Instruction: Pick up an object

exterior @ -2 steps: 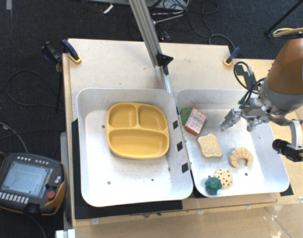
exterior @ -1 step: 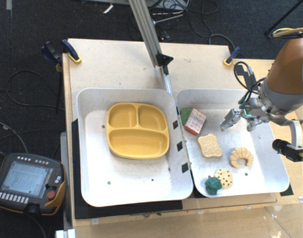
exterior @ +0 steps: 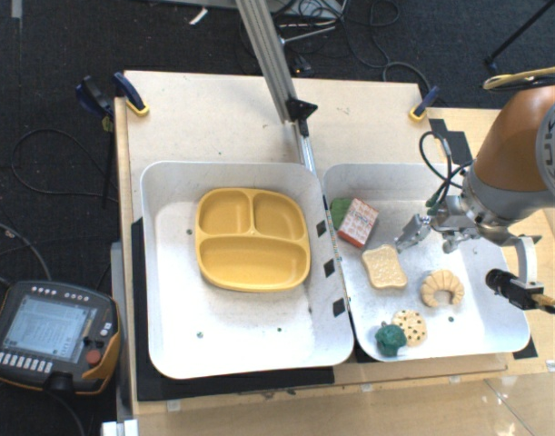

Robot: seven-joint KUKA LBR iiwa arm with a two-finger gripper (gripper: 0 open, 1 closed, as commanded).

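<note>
The gripper (exterior: 438, 228) is hovering over the right bin (exterior: 509, 334) with its fingers apart and nothing between them. The slice of toast (exterior: 384, 267) is lying just below and to the left of it, the nearest thing to it. The croissant (exterior: 442, 289) is sitting almost directly below, slightly farther off. Probably only a short reach toward the toast is needed.

One fixed camera looks down at a slant on both bins (exterior: 159, 271), arm (exterior: 522, 143) entering from right.
</note>
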